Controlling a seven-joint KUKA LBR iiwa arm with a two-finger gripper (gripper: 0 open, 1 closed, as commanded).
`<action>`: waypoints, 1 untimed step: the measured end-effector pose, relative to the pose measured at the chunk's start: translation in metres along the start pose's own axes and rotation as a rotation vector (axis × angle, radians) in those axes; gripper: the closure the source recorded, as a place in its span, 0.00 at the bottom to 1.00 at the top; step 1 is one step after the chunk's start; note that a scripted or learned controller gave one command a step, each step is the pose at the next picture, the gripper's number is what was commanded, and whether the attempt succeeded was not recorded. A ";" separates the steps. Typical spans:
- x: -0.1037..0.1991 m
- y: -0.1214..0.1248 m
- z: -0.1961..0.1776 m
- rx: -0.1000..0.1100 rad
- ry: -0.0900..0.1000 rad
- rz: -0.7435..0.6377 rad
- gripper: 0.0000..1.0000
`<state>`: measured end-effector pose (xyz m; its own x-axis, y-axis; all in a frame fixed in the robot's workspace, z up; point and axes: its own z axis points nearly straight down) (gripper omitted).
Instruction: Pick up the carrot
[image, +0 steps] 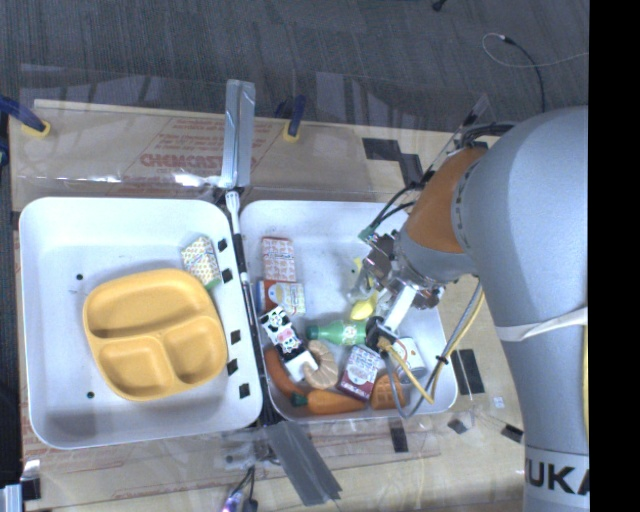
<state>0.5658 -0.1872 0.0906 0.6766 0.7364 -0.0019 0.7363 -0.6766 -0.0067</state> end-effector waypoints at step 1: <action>-0.005 -0.088 -0.078 -0.002 0.000 -0.160 1.00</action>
